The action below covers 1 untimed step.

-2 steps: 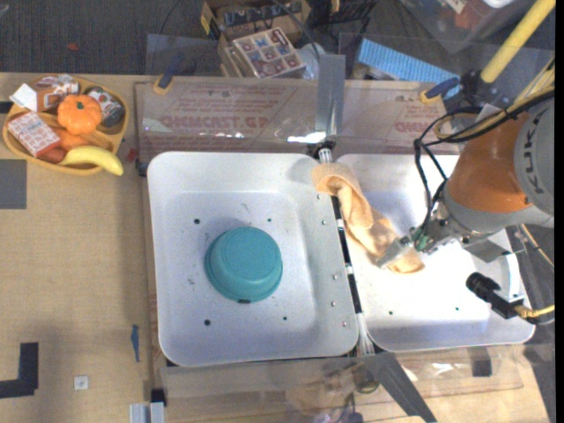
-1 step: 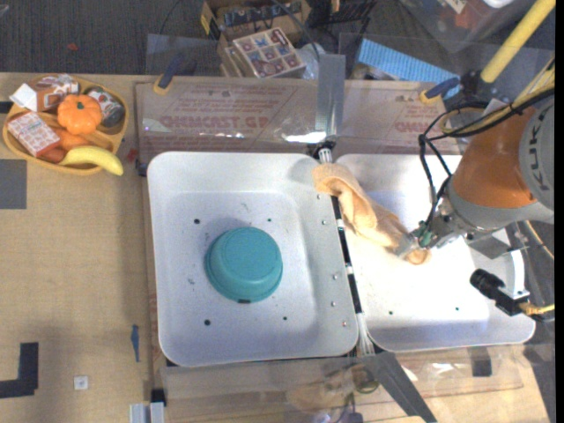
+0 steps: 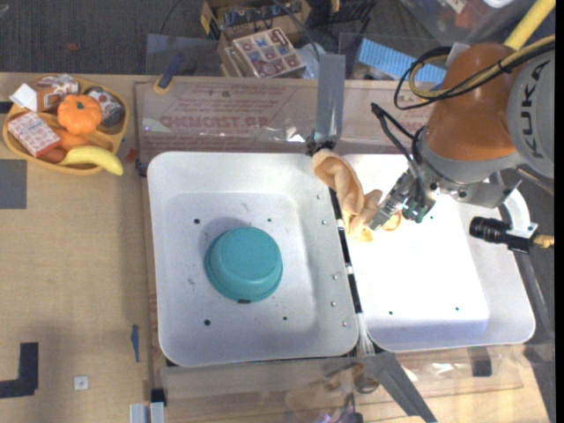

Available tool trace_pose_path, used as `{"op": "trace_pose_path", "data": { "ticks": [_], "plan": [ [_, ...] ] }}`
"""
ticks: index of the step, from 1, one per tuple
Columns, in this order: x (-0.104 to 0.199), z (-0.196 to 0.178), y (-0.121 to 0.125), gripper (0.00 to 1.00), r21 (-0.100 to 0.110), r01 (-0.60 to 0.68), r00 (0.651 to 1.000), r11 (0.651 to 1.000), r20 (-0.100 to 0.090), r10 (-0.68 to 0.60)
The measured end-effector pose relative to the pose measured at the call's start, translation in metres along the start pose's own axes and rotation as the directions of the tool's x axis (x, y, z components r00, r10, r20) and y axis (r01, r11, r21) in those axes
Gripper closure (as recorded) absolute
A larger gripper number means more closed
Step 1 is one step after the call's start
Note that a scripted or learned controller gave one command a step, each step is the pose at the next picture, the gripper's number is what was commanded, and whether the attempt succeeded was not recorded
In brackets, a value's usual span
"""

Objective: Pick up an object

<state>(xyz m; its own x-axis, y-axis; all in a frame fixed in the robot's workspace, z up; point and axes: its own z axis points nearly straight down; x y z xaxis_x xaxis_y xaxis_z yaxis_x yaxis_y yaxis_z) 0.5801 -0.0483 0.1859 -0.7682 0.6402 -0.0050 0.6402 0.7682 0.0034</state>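
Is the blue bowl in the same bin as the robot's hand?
No, the teal bowl sits in the left bin, while the gripper is over the right bin.

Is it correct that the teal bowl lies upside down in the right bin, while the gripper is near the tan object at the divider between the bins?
Not quite. In the camera view the teal bowl lies upside down in the left bin, not the right bin. The rest holds: the gripper is near the tan object at the divider between the bins.
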Motion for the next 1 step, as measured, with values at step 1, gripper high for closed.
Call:
{"op": "trace_pose_path", "data": {
  "ticks": [1],
  "plan": [
    [-0.0321,-0.0286,0.0196,1.0,0.001,-0.173,0.985,0.985,0.0,0.173]
  ]
}}
